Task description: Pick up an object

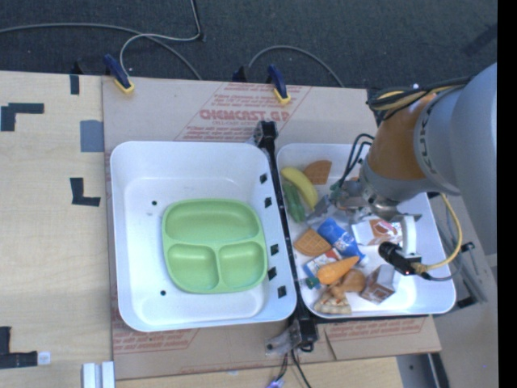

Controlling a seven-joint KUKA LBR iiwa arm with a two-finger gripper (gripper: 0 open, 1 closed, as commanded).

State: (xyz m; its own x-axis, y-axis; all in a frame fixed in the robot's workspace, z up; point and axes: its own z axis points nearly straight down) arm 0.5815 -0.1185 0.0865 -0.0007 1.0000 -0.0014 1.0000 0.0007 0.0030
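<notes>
The right bin holds several toy foods: a yellow banana, a tan wedge, an orange wedge, a blue packet, an orange carrot, a white and red carton and a brown block. The arm's orange and grey wrist hangs over this bin. My gripper reaches down just right of the banana and above the blue packet. Its tips are lost among dark parts and clutter. I see nothing held.
The left bin carries a green divided plate. A black divider with clips runs between the bins. Cables loop from the wrist over the right bin's right side. Blue clamps hold the cardboard at the back.
</notes>
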